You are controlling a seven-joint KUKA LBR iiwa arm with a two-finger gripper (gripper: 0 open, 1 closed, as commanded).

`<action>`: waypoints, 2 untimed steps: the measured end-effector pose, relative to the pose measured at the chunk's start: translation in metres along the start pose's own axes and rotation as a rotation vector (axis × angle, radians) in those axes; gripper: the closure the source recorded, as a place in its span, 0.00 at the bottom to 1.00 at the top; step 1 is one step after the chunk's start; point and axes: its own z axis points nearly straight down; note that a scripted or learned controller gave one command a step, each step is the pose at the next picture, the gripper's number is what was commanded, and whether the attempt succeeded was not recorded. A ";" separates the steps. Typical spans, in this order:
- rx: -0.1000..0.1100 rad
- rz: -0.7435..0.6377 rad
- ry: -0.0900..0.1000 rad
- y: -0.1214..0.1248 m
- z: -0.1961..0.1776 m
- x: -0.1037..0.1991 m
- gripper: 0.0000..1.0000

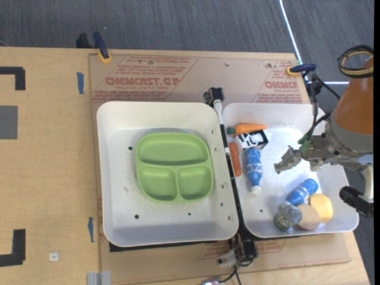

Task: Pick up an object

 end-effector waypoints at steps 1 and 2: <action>0.003 -0.047 0.001 0.046 0.089 0.020 0.00; -0.004 -0.168 -0.001 0.069 0.121 -0.024 0.00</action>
